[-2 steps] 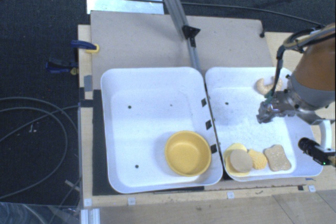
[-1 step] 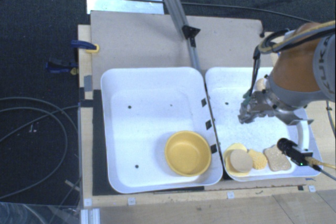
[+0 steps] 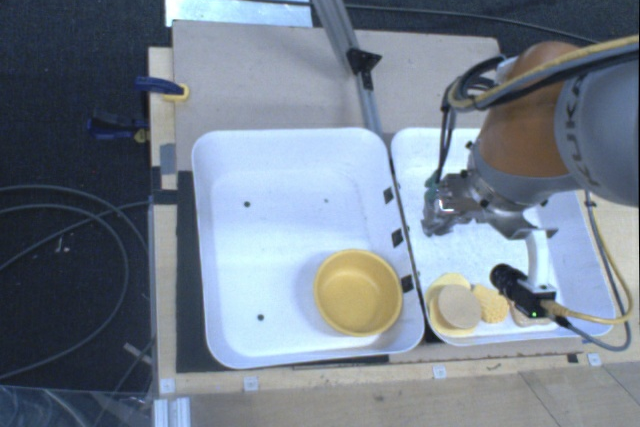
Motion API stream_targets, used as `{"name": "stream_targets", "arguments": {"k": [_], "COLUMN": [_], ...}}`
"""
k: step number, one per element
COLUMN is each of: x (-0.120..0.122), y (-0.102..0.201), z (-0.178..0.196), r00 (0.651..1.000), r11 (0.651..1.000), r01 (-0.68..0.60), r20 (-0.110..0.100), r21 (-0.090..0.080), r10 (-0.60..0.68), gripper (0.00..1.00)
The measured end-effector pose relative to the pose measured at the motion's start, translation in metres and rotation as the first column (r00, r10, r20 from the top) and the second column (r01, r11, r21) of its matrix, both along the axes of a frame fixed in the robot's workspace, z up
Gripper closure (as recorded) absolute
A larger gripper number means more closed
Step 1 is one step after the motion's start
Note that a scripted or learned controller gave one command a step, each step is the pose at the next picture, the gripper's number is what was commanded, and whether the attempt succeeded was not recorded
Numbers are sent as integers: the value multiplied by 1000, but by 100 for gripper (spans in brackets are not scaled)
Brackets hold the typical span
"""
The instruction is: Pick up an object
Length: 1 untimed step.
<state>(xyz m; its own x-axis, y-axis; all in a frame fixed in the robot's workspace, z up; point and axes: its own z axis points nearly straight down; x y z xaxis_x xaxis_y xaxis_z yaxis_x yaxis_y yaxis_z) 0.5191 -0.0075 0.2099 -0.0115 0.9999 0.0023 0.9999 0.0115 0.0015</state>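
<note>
Your claw (image 3: 437, 213) hangs over the right bin (image 3: 415, 155), close to its left wall and just beside the divider where the two bins meet. From this high slant the wrist and the orange band (image 3: 520, 120) cover most of it, so you cannot tell whether it is wide, narrow or closed on something; nothing shows between its tips. Treat it as empty-handed until you get better proof.

Nearest to it, toward the front of the same bin, lies a small heap of pale food pieces: a tan disc (image 3: 459, 307) on top, a yellow ridged wafer (image 3: 490, 304) touching its right side, and more bits tucked behind and to the right, too small to name. They sit bunched in the front corner, probably because the bin floor lets loose things slide there. A black cable end with a green light (image 3: 522, 292) hangs right over that heap, so a descent there may be crowded.

Across the divider, in the left bin (image 3: 290, 147), a yellow bowl (image 3: 358, 291) stands upright near the front right corner, well apart from the claw. It is the biggest, clearest target, but its rim sits close to the bin wall, leaving little room for a finger on that side.

Your claw seems placed for the heap rather than the bowl; the grasp itself looks not yet made.
</note>
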Motion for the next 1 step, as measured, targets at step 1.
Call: {"name": "stream_targets", "arguments": {"k": [1], "x": [-1], "y": [50], "z": [9], "r00": [1000], "r11": [1000], "r01": [1], "r20": [0], "r21": [-1], "r10": [-1], "gripper": [100]}}
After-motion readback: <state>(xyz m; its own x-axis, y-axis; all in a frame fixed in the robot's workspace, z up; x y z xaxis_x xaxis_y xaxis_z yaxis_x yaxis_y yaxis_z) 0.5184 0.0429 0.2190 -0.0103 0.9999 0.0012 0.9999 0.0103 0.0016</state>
